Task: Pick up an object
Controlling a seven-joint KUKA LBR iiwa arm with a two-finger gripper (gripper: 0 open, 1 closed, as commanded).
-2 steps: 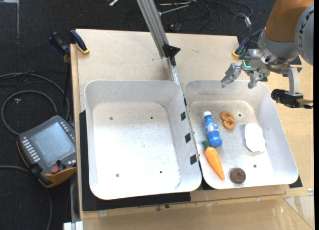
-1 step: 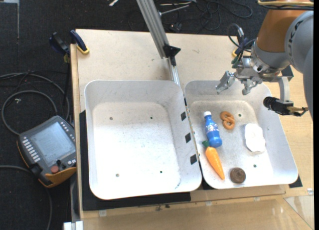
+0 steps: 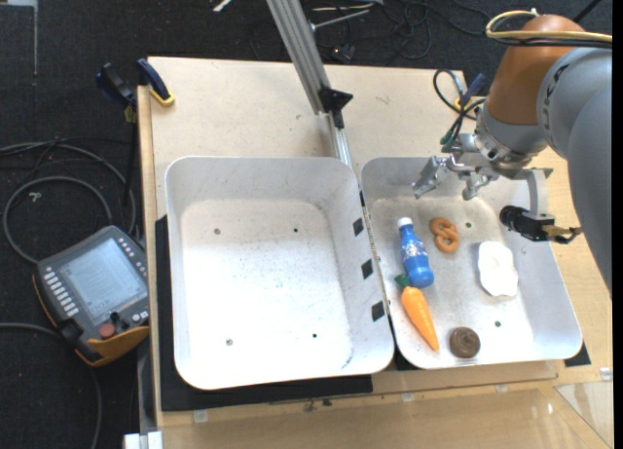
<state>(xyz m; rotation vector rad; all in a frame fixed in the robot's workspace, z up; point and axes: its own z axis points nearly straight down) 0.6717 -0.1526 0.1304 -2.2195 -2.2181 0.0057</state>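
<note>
In the right bin lie five small things. A blue bottle with a white cap lies near the bin's left wall, its cap toward the far side. Just below it, almost touching its base, an orange carrot points toward the near edge. A brown pretzel sits just right of the bottle, a white lump lies further right, and a dark brown round piece rests near the front wall, beside the carrot's tip.

The gripper hangs over the far end of this bin, above and apart from the pretzel. Its two metal fingers are spread, pointing down and toward the left, with nothing between them. The grey arm comes in from the right edge, bending down at the orange band into the wrist, with cables looping beside it.

The left bin sits alongside, touching the right one along their shared edge.
</note>
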